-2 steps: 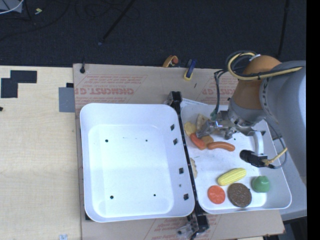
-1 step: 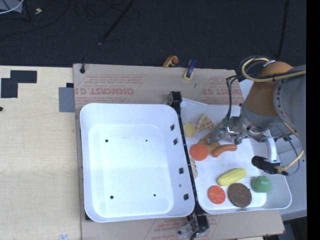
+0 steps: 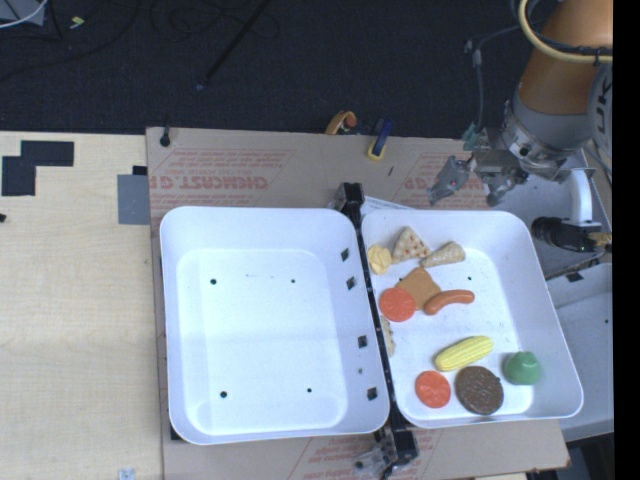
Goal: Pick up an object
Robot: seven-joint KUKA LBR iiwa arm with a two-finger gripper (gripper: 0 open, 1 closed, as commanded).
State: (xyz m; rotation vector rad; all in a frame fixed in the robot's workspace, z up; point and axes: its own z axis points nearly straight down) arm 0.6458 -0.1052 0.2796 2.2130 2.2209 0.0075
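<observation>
The right bin (image 3: 535, 268) holds several toy foods: a yellow piece (image 3: 379, 259), two cracker wedges (image 3: 408, 244) (image 3: 445, 256), a brown square (image 3: 420, 286), a red disc (image 3: 397, 305), a sausage (image 3: 449, 301), a corn cob (image 3: 464, 352), an orange-red disc (image 3: 433, 389), a brown cookie (image 3: 480, 389) and a green piece (image 3: 521, 368). My gripper (image 3: 472, 180) hangs above the back rim of that bin, behind the wedges. Its fingers stand apart, with nothing between them.
The left bin (image 3: 170, 268) lies beside the right one, joined by a black divider (image 3: 365, 298). Both rest on a cardboard sheet (image 3: 250, 173). An orange clamp (image 3: 342, 122) and a blue-yellow clip (image 3: 378, 140) sit at its back edge.
</observation>
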